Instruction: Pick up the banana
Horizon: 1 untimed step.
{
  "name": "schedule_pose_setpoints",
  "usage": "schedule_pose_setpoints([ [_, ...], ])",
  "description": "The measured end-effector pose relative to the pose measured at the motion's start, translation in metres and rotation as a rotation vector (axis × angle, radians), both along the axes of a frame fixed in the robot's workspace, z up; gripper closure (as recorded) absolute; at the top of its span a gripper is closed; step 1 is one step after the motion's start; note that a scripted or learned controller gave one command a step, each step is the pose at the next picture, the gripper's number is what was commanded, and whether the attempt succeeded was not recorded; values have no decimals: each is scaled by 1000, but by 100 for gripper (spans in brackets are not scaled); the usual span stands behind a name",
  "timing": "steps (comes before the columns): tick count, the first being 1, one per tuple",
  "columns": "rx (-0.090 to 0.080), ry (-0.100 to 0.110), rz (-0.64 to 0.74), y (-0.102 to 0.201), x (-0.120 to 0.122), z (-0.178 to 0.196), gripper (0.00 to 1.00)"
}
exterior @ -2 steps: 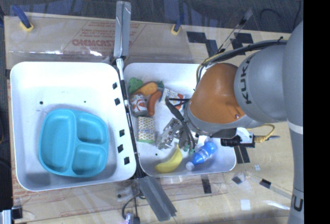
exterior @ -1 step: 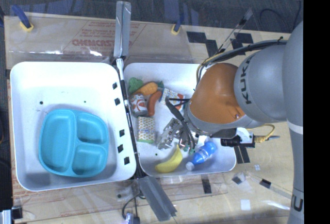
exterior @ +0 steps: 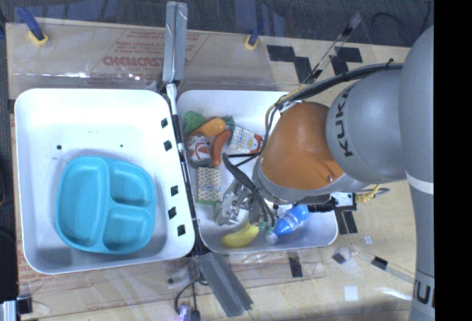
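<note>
The right bin (exterior: 193,164) is packed with things. The banana (exterior: 240,236) is lying by the front wall, squeezed beside a blue bottle (exterior: 289,222). The left bin (exterior: 33,135) is giving more room (around its blue tray (exterior: 107,203)).

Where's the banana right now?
The banana lies in the right-hand bin, against its near wall, with a blue-capped bottle just to its right and the robot's tool hovering close above it.
</note>
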<state>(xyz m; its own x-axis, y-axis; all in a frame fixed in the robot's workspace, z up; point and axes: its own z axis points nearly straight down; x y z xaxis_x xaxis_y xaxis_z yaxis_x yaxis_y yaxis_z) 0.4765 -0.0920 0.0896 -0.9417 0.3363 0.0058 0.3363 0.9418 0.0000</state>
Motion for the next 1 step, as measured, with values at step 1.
schedule_pose_setpoints([
  [1,-1,-4,58,-1,11,0,0],
])
